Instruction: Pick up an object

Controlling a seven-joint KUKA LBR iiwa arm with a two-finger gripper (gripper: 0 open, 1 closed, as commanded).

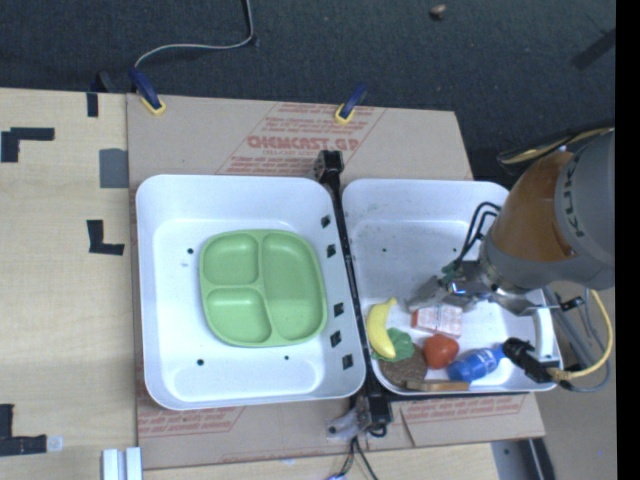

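two bins [160, 268], one plate [264, 288], one banana [380, 330]

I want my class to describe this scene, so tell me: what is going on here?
A grey robot arm reaches from the right into the right bin. Its gripper hangs low just above a small red-and-white packet. Beside the packet lie a banana, a red tomato-like piece, a blue item and a green piece. Nothing is visibly lifted. The left bin holds a green divided plate.
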